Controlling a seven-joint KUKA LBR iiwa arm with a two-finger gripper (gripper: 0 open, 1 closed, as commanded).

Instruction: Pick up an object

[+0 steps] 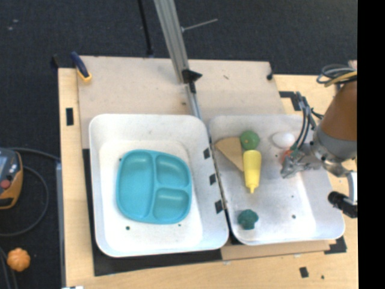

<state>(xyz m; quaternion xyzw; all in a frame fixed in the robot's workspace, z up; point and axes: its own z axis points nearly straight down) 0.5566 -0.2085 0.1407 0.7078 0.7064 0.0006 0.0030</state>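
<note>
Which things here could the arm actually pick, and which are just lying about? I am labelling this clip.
For the job:
yellow bottle
green ball
dark green piece
tan wedge
white egg-shaped thing
tool, over the right bin

Lying about:
teal divided plate in the left bin
small orange thing off the bench
blue-and-yellow clamp

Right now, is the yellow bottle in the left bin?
No, the yellow bottle lies in the right bin; the left bin holds a teal plate.
</note>
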